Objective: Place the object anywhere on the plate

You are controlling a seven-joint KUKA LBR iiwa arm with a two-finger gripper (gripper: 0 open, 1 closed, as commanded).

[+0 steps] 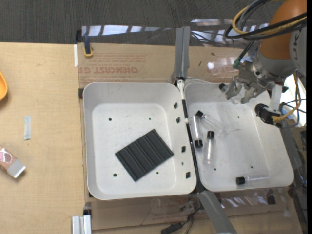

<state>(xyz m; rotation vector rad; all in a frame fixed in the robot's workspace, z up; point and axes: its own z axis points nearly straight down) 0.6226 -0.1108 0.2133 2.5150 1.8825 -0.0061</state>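
1. Two shallow white plastic bins sit side by side in the middle of the frame: the left bin [97, 130] and the right bin [273, 150], meeting at a central divider.
2. A dark grey ribbed rectangular plate [144, 154] lies flat and turned at an angle on the floor of the left bin, towards its lower middle.
3. Several clear plastic tubes with black caps lie in the right bin: one tube [193, 128] along its left wall, a shorter tube [209, 145] just beside it, and another tube [251, 179] near the lower edge.
4. The grey arm with its orange band [287, 13] enters from the upper right of the frame.
5. The two-finger metal gripper [239, 94] hangs over the upper part of the right bin, well apart from the plate; whether it is clenched or released cannot be told, and nothing is visibly held.
6. On the wooden bench at the left edge lie a small pale strip [27, 128] and a brown-and-white block [10, 163].
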